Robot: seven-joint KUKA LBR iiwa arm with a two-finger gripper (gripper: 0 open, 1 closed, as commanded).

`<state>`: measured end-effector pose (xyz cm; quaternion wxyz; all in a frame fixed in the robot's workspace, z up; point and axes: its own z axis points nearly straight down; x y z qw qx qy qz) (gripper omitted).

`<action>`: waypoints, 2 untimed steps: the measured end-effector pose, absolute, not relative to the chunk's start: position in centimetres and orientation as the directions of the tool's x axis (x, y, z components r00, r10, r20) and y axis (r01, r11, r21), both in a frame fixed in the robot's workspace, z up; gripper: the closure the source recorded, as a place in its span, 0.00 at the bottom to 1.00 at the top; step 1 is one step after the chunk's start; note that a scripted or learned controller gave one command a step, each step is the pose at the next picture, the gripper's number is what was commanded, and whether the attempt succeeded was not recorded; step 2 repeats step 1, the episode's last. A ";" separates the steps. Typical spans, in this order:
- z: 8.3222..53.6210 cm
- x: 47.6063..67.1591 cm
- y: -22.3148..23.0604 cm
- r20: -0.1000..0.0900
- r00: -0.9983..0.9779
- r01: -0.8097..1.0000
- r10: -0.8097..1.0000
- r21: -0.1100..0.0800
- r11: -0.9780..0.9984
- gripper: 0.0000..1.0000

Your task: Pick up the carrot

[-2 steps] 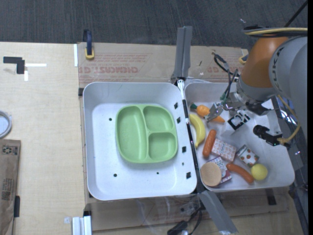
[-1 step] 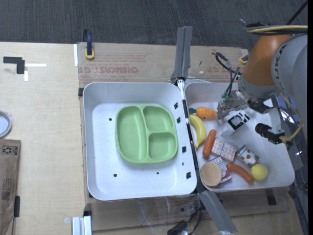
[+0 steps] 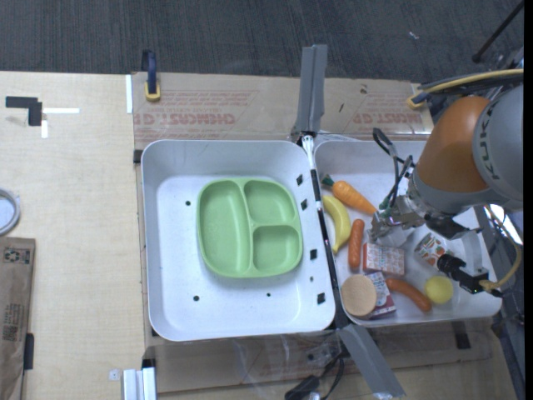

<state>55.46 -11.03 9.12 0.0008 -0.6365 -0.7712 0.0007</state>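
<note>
Carrot (image 3: 352, 197), tapered orange, lies ungrasped in right white bin (image 3: 491, 305); my gripper (image 3: 389, 223) hovers beside it, grip unreadable.

The gripper (image 3: 385, 226) hangs low in the right bin (image 3: 350, 152), just beside the carrot (image 3: 353, 197); a green divided plate (image 3: 249, 226) sits in the left bin (image 3: 166, 223).

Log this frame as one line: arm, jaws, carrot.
arm: over right bin | jaws: state unclear, beside hot dog | carrot: lying by banana, not held | green plate: left bin
</note>
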 end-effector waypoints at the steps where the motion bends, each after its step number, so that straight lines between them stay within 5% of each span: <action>1: 19.1 54.8 -7.3 -0.001 -0.273 0.962 0.962 -0.001 0.273 1.00; 2: 19.1 54.8 -7.3 -0.001 -0.273 0.962 0.962 -0.001 0.273 1.00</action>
